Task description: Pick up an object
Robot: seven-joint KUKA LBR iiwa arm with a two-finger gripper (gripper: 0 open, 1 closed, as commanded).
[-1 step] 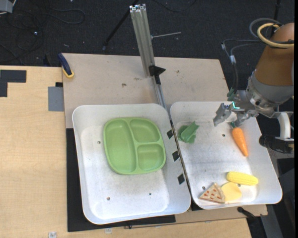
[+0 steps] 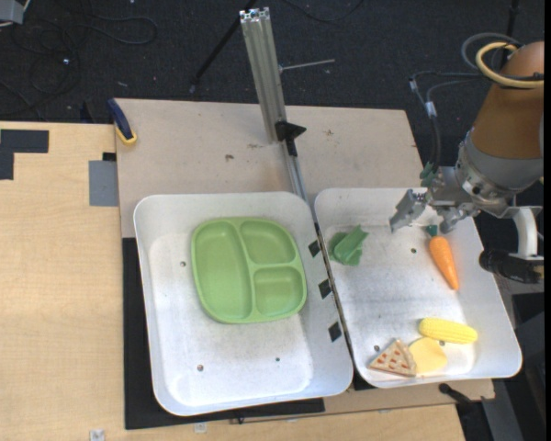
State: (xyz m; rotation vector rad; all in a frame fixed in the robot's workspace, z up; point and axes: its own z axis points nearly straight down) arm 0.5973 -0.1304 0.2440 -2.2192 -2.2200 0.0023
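A grey KUKA arm (image 2: 507, 127) with an orange band reaches in from the right over two shallow white bins set side by side on a bench, its two-finger gripper (image 2: 429, 211) poised above the far part of the right bin (image 2: 505, 361). The gripper's metal fingers (image 2: 406, 211) appear spread and nothing lies between them, though the slanted view makes the width of the gap hard to judge. Just beside the gripper, toward the near right, a toy carrot (image 2: 444, 260) lies on the bin floor with its green top end pointing to the gripper and its tip pointing to the near side; whether gripper and carrot touch cannot be told. A small green toy leaf-shaped piece (image 2: 349, 245) rests at the left side of the same bin, close to the dividing wall. At the bin's near end sit a yellow toy corn cob (image 2: 448, 331), a pale yellow wedge (image 2: 430, 356) just beside it, and a toy pizza slice (image 2: 393, 360) touching the wedge on its left. The left bin (image 2: 165, 356) holds a light green divided plate (image 2: 249, 270) with three compartments, lying flat near the bin's middle. A metal post (image 2: 264, 76) rises at the far side between the bins.
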